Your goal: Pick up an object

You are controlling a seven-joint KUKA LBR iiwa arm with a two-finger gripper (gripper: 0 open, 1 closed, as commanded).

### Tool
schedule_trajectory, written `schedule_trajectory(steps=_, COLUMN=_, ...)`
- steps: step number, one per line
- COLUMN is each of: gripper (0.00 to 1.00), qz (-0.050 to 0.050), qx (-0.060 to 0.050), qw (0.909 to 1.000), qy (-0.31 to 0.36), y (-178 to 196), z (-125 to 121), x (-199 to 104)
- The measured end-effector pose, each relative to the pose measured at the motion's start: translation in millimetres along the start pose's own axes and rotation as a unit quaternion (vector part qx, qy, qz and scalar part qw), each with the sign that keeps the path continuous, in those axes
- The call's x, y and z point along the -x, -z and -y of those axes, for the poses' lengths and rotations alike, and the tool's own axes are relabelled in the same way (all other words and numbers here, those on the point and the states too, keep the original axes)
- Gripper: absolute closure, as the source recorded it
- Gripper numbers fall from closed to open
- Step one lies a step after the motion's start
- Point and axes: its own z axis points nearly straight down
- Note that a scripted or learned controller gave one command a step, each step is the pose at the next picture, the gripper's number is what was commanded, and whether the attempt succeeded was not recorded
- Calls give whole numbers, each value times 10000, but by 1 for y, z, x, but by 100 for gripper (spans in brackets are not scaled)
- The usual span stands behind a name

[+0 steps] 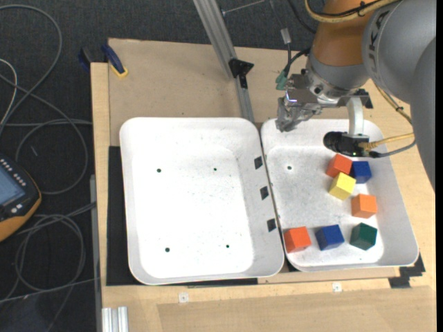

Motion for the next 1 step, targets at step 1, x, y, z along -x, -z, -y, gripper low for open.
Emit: schedule_trajectory(steps=1, gripper=100, qz=-1, qx=-4, qw=10000, qy=3, y=-10, z=-1, x=-56)
